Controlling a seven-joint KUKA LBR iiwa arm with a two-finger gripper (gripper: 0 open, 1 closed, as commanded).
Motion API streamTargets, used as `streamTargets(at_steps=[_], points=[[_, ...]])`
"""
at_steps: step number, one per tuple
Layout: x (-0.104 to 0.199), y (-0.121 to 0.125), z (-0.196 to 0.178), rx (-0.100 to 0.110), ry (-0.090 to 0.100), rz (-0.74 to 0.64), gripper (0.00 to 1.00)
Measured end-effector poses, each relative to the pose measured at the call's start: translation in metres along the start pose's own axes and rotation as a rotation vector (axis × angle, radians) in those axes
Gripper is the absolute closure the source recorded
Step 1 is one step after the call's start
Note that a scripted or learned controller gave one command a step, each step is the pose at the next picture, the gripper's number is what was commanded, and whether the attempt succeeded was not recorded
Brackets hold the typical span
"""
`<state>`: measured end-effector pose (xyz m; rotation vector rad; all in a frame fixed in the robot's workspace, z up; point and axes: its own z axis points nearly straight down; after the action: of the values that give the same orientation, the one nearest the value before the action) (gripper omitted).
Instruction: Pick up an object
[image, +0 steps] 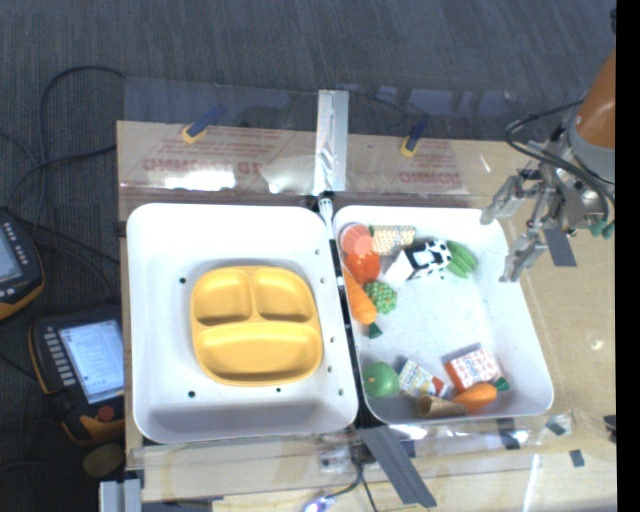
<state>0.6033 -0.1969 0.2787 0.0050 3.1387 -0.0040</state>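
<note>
My gripper (500, 246) hovers over the right bin's (520, 330) far right rim, fingers spread open with nothing between them. The toys lie to its left inside that bin. A black-and-white cow toy (427, 257) and a green vegetable (462, 258) are closest to it. Further left are a red tomato (359, 254), an orange carrot (359, 302), a green bumpy fruit (381, 296) and a tan waffle-like piece (393, 238). At the near end lie a green apple (380, 380), a small carton (421, 379), a red box (470, 366) and another orange carrot (479, 395).
The left bin (160, 250) holds a yellow divided plate (257, 323). A metal strip (331, 140) stands behind the seam between the bins. Cables and a handheld screen (80, 360) lie off the bench at the left.
</note>
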Motion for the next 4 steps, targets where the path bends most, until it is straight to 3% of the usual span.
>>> streamTargets(at_steps=[1, 2, 3, 4], points=[[0.041, -0.007, 0.173, 0.0, 0.002, -0.01, 0.0], [0.11, 0.002, 0.186, 0.004, -0.02, 0.104, 0.0], [0.044, 0.055, 0.187, 0.001, -0.016, 0.052, 0.0], [0.068, -0.019, 0.187, 0.005, -0.013, -0.251, 0.0]])
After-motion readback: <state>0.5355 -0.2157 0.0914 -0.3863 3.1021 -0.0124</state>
